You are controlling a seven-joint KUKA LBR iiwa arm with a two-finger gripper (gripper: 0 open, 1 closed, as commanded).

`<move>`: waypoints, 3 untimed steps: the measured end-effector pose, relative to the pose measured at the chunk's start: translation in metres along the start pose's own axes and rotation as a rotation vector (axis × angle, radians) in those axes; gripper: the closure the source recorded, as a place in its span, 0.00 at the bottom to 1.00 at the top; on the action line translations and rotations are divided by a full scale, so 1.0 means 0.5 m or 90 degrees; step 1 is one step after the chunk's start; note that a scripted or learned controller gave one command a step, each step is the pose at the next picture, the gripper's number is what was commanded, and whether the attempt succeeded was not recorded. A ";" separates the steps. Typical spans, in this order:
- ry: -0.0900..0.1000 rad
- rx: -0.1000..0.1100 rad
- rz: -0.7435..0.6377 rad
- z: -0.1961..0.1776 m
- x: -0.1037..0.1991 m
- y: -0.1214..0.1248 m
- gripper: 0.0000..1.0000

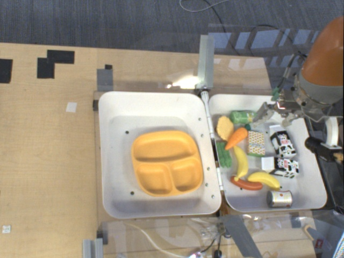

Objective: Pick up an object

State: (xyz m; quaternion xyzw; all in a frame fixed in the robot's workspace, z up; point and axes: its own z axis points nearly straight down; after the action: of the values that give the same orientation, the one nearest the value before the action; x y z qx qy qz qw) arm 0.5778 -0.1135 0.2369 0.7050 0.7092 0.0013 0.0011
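gripper (pixel 273 112): above right white bin (pixel 317 198), near green bottle (pixel 242 116); finger state cannot tell
left white bin (pixel 115 144): yellow three-compartment plastic tray (pixel 166 162)
right bin: orange carrot (pixel 236 137), silver can (pixel 280 198)

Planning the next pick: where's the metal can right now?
The can lies on its side in the right bin, at that bin's near edge in the camera view, just below the banana and the red sausage.

The right white bin (pixel 317 195) holds an orange plastic carrot (pixel 236 137), two yellow plastic bananas (pixel 241 163), a red sausage (pixel 246 184), a silver can (pixel 280 198) lying on its side, and black-and-white cartons (pixel 284 153).
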 end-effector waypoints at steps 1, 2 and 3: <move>-0.001 -0.003 -0.087 -0.222 0.004 -0.035 0.00; -0.001 0.000 -0.199 0.078 -0.089 -0.076 0.00; -0.014 -0.023 -0.251 0.237 -0.173 -0.071 0.00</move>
State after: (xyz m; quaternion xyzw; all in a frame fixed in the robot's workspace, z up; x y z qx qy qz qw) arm 0.5433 -0.2004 0.1182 0.5523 0.8333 0.0061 0.0222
